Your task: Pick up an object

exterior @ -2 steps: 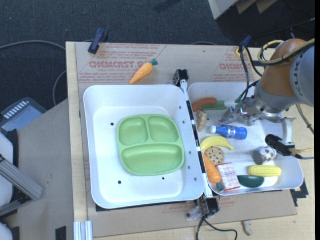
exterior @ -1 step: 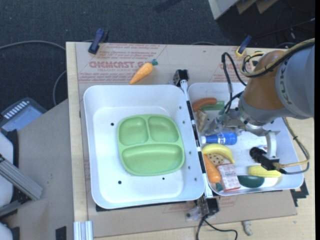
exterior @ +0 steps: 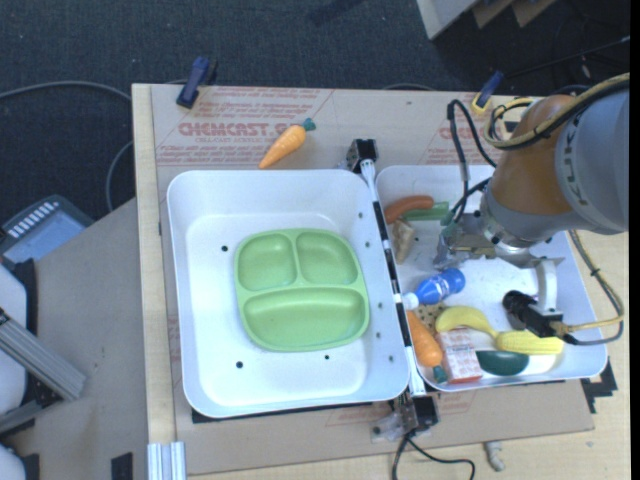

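The gripper (exterior: 458, 251) hangs low over the right bin (exterior: 590, 298), just beside the blue bottle (exterior: 440, 288). The bottle lies on its side near the bin's left wall, next to a banana (exterior: 466, 318). The grey arm (exterior: 585, 173) hides the gripper's tip, so I cannot tell whether it is open, closed or touching the bottle.

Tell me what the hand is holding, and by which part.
It cannot be told. The hand hangs over the right bin, close to the blue bottle, and the arm covers any grip.
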Available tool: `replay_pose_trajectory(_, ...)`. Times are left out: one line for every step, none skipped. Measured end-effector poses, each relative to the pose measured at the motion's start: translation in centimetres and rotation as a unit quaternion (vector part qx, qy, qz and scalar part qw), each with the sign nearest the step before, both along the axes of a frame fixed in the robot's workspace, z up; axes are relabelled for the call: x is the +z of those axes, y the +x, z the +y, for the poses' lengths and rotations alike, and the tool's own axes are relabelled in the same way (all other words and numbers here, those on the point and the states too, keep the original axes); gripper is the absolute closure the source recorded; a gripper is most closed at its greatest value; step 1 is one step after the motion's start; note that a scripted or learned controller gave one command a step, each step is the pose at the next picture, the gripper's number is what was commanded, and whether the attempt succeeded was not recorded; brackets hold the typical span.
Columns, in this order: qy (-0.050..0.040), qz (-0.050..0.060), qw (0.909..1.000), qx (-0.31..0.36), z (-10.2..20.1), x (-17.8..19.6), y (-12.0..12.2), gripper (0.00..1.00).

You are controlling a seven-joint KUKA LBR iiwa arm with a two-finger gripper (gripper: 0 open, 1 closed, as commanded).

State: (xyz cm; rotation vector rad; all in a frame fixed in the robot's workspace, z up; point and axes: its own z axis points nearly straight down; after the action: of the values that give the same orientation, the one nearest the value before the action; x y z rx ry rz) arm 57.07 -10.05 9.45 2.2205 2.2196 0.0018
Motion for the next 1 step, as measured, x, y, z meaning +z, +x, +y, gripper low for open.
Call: replay_pose_trajectory(-0.0001, 0.0, 1.0, 0.001, 1.02, 9.06, 1.02, 1.0)
